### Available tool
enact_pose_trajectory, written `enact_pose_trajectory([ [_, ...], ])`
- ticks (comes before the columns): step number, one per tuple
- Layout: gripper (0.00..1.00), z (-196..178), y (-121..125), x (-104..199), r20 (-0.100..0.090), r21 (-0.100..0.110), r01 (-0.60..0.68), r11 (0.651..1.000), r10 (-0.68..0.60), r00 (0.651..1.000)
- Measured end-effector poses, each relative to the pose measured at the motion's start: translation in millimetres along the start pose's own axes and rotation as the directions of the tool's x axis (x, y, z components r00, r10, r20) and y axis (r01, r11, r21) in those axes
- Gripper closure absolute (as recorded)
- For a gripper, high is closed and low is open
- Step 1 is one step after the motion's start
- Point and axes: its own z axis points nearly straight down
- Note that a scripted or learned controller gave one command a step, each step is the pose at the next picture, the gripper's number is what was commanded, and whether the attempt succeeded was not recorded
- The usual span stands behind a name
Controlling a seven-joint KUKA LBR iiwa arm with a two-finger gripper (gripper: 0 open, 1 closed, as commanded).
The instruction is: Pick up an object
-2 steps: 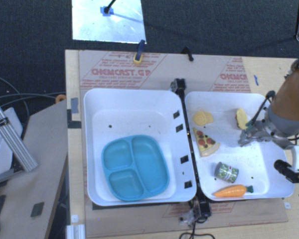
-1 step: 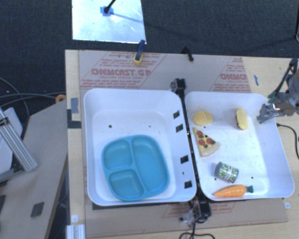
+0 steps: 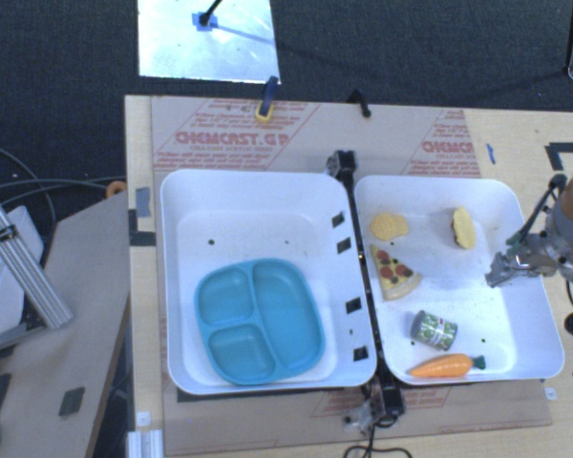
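Objects for picking all lie in your right bin (image 3: 530,208): a round yellow cookie (image 3: 390,225) at about ten o'clock from the bin's middle, a yellow chip-like piece (image 3: 464,228) at one o'clock, a pizza slice (image 3: 394,271) at nine o'clock close to the divider between the bins, a small green-labelled can (image 3: 433,329) lying on its side at six o'clock, and an orange carrot (image 3: 445,366) along the front wall just below the can. Your gripper (image 3: 502,272) sits over the bin's right part, at three o'clock from its middle, over bare white floor and well apart from every item. You cannot tell from this view whether the claw is open or closed; nothing shows between its tips. Your left bin (image 3: 186,198) holds a blue divided plate (image 3: 259,320) with three compartments, lying toward its front.
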Motion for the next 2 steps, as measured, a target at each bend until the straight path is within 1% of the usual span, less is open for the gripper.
enact_pose_trajectory([
  [1,1.0,-101.0,48.2,56.5,0.004,-0.021,0.014,1.0,-0.014,1.0],
  [2,0.0,-95.0,44.2,52.3,0.003,-0.009,0.006,1.0,-0.006,1.0],
])
